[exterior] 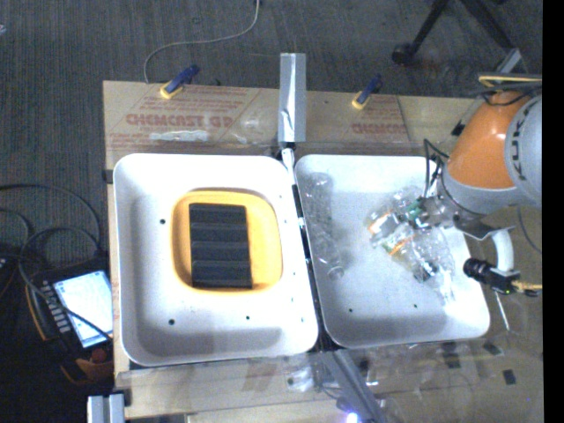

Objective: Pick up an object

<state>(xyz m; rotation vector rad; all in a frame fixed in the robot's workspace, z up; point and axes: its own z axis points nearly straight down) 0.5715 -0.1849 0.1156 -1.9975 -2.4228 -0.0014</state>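
In the right bin (pixel 370 324) a crumpled clear plastic wrapper (pixel 410 236) with small orange and green bits lies right of centre. Along that bin's left wall lies a clear plastic bottle (pixel 322 227). A yellow tray-like block with a black ridged insert (pixel 225 241) sits in the middle of the left bin (pixel 141 315). My gripper (pixel 429 211) reaches in from the right, low over the upper right part of the wrapper, and looks to be touching it. The clear plastic blurs the gripper's tip.
The grey arm with its orange band (pixel 493 152) covers the right bin's upper right corner. A black and white fitting (pixel 489 267) hangs over that bin's right rim. A metal post (pixel 292 95) stands behind the gap between the bins. Two clamps sit on the back board.
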